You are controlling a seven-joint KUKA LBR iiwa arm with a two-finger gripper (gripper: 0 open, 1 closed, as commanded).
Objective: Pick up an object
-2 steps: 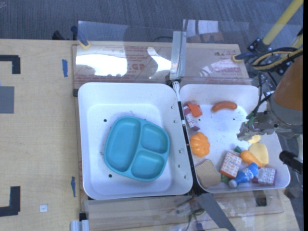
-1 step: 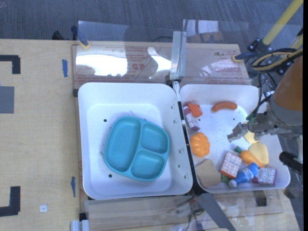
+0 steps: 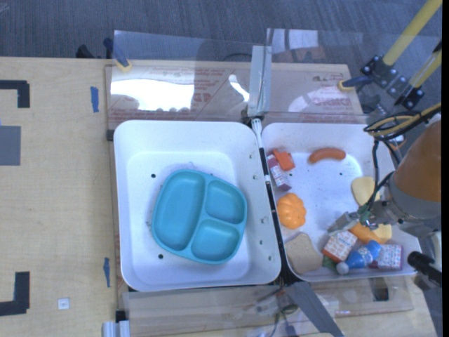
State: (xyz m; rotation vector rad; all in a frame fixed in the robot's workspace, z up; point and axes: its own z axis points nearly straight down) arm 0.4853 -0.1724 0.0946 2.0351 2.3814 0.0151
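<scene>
we see gripper (image 3: 353, 222) low in right bin (image 3: 317, 140), fingers spread open, nothing between them, over crowded toy pile near small orange piece (image 3: 366, 233). we'd centre on one item, descend straight, then close.

A robotics lab: a plywood bench (image 3: 49, 188) with tape marks, clear shields, white bins (image 3: 133, 153).

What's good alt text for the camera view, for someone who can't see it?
A grey arm with an orange band reaches in from the right, its pincer low over a cluster of small toys in the right bin. The left bin holds a blue divided plate. An orange pepper and sausage lie apart in the right bin.
</scene>
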